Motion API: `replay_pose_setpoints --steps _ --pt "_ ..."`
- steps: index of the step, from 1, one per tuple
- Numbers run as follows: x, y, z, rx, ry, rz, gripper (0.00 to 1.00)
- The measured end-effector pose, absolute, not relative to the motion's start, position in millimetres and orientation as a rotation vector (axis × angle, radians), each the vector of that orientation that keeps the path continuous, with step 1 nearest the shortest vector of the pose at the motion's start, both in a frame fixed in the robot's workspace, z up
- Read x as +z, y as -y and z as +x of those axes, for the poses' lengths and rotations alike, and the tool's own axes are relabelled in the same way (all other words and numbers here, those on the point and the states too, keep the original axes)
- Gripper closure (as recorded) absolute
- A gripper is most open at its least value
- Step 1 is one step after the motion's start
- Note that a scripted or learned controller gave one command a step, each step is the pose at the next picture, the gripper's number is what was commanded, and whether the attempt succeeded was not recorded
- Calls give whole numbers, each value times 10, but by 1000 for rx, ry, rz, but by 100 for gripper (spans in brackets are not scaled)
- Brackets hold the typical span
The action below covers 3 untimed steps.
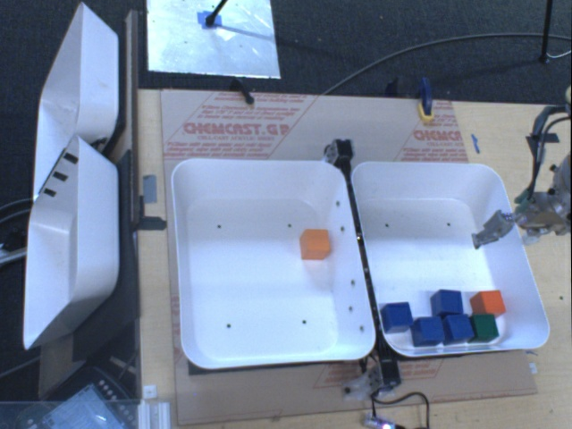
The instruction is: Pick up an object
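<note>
Fingers (493, 231) hang above right bin's (523, 231) rim, touching no blocks.

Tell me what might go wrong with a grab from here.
1. The blue blocks, green block and an orange block sit packed in the right bin's near corner; fingers may not fit between them.
2. The gripper hangs by that bin's right wall, which it might clip.
</note>
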<state>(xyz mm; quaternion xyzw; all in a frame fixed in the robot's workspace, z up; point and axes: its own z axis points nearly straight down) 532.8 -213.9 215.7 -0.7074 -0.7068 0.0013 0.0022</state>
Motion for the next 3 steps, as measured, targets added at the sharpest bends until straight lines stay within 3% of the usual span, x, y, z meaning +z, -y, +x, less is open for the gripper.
replay_pose_setpoints --steps 1,3 --pt "2188 2137 5343 -1 2223 -2222 0" --pt "1354 2095 5360 1 2220 -2220 0"
